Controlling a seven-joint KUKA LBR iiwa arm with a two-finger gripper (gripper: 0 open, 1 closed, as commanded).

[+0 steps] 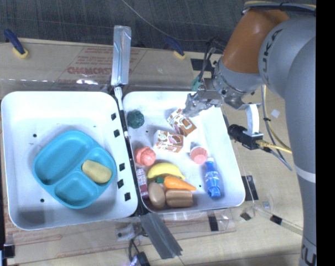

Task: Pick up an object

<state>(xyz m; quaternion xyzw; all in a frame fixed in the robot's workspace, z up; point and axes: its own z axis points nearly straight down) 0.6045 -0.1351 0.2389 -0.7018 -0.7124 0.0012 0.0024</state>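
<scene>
A pale wooden bench (278, 198) stands on dark ribbed flooring (56, 10) under even light.

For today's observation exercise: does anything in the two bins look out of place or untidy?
Mildly. The right bin holds a jumbled heap of items lying at all angles, while a lone yellowish potato sits on the blue divided plate in the left bin.

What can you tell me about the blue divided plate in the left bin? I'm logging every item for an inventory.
The light blue divided plastic plate lies flat in the left white bin, turned at a slant to the bin's walls. It has rounded corners and raised ridges that split it into three compartments. It looks smooth and matte. A yellowish potato-shaped toy rests in its right-hand compartment.
</scene>
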